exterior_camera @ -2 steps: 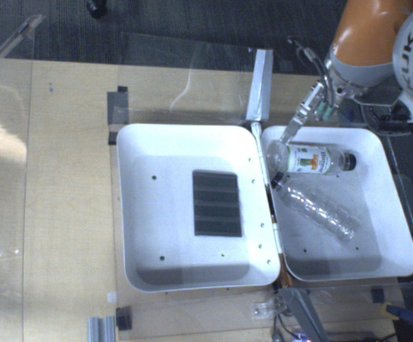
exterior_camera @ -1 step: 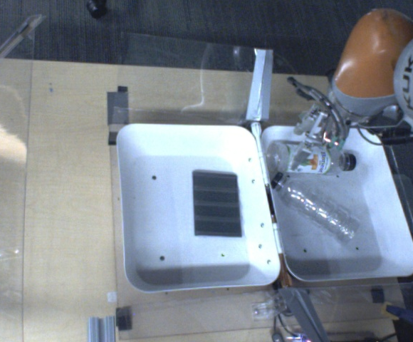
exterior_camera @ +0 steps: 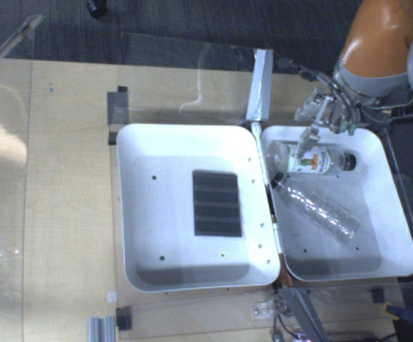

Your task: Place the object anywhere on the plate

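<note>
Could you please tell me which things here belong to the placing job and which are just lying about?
For the job:
- gripper
- labelled bottle, under the gripper
- dark ribbed plate in the left bin

Lying about:
- clear plastic bottle in the right bin

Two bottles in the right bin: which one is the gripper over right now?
The labelled bottle with the dark cap, at the bin's far end. The gripper is right above it. The clear, label-free bottle lies nearer the camera, diagonally.

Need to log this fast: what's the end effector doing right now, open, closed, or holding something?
End effector: over the small bottle in the right bin; open or closed cannot be told.
</note>
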